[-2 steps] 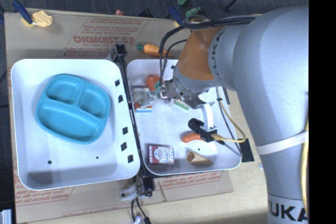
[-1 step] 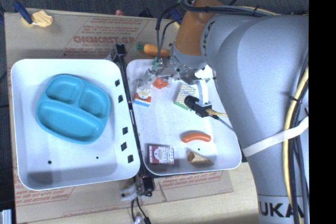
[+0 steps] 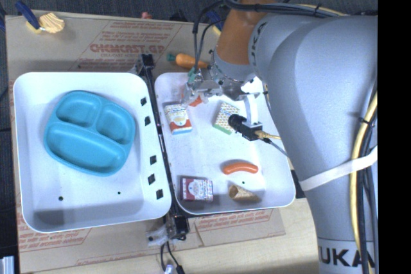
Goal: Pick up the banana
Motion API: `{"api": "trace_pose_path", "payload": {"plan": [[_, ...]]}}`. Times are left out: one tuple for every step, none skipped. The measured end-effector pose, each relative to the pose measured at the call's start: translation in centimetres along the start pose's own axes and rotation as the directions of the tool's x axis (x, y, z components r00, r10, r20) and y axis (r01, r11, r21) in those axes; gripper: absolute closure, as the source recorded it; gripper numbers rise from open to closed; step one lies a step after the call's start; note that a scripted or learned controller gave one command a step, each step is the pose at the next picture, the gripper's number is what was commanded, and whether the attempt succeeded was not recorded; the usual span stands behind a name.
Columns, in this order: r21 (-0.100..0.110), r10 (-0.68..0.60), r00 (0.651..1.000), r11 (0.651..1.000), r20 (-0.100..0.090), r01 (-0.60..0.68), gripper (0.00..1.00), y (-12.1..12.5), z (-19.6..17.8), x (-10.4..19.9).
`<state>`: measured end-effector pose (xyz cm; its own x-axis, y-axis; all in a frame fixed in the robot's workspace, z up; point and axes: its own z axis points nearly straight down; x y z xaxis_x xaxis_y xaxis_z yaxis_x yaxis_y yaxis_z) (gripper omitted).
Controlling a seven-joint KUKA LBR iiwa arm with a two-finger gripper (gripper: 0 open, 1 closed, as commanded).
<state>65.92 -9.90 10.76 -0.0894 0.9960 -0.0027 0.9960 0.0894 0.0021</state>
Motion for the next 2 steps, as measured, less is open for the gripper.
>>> {"api": "trace_pose_path", "payload": {"plan": [[0.005, 0.128, 0.992, 0.992, -0.003, -0.128, 1.00, 0.5, -8.5, 8.2], [0.003, 0.133, 0.991, 0.991, -0.002, -0.133, 1.00, 0.0, -18.6, 6.7]]}}
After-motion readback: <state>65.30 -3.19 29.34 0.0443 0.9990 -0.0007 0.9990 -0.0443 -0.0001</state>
